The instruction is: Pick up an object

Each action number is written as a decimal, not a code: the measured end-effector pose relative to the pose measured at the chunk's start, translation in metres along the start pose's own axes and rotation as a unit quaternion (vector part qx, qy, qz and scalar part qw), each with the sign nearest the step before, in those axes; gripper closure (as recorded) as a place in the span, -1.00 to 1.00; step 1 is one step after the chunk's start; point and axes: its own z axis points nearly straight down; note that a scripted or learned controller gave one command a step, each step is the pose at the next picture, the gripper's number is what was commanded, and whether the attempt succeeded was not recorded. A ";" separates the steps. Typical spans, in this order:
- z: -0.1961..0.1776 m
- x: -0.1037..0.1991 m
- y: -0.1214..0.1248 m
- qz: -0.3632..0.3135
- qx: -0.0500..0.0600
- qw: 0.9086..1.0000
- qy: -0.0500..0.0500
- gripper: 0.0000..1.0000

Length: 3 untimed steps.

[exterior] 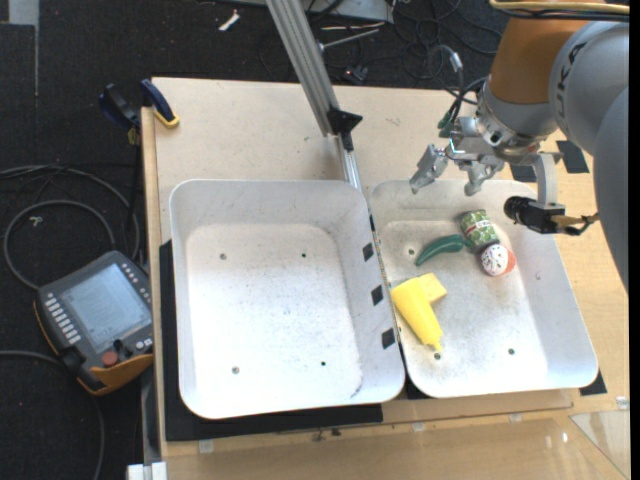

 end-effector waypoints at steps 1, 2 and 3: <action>-0.003 0.000 0.001 -0.001 -0.002 1.000 -0.001 -1.00; 0.043 -0.002 -0.006 0.001 0.000 1.000 -0.001 -1.00; 0.086 -0.002 -0.007 0.001 0.000 1.000 0.000 -1.00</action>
